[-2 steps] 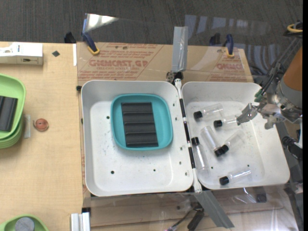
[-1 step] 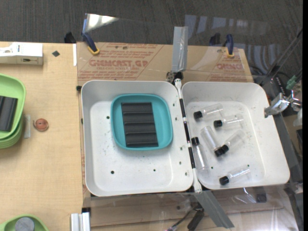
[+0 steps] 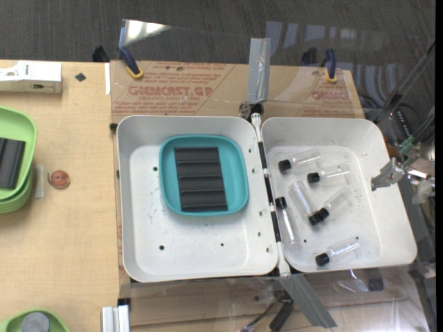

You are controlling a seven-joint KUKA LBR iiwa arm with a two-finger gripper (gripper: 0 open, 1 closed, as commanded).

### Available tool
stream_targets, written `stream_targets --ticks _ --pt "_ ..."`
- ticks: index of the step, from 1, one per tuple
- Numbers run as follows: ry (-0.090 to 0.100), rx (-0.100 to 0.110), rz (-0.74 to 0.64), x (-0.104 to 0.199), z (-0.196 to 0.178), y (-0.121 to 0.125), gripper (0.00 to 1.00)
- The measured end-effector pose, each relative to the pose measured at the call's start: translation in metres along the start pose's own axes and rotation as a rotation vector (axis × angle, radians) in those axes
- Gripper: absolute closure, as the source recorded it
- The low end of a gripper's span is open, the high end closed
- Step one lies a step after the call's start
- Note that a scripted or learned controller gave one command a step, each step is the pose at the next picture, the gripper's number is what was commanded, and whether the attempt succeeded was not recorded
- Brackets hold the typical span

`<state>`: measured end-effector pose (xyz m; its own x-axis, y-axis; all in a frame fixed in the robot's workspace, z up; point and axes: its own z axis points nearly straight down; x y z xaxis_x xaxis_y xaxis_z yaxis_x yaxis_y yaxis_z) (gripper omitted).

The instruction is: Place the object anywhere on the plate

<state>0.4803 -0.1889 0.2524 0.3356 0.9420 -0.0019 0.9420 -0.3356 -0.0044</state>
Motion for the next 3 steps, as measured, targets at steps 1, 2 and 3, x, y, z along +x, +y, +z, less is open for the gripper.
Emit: stream_targets --ticks 1,2,3 --pt "-0.001 -0.002 0.066 -0.018 -0.116 0.004 0.00" --pt "-0.001 -0.001 0.132 -0.025 -0.045 0.006 0.00" --pt "0.000 0.000 0.159 -0.025 -0.026 0.006 0.00"
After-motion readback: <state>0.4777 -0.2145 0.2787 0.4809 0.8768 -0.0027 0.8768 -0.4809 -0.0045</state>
